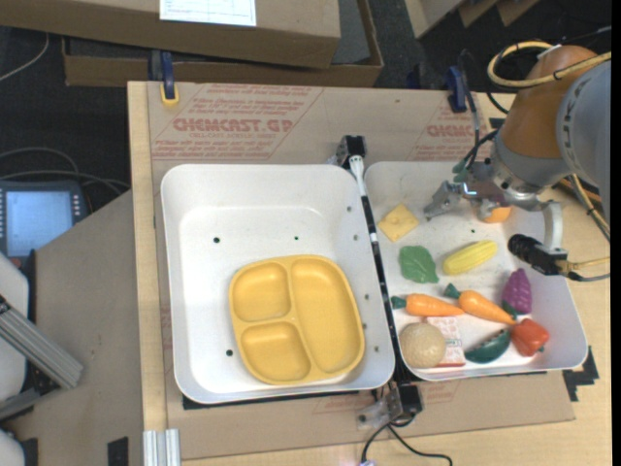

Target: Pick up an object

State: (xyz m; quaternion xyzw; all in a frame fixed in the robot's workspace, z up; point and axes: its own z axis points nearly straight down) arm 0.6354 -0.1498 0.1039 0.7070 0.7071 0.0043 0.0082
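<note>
At the frame's upper right, the gripper (464, 194) hovers over the right bin (572, 343); finger state unclear. Next: descend onto the corn (470, 256).

Tabletop (243, 115) is a brown board printed with red lettering along its far edge. Two shallow white bins sit directly on it, side by side and touching along a black seam: left bin (194, 289) larger, filling the centre toward the near edge; right bin (558, 309) smaller, by the right edge. Blue clamps grip the far edge, one (169, 78) near the far-left corner, one (456, 87) toward the far-right corner.
</note>
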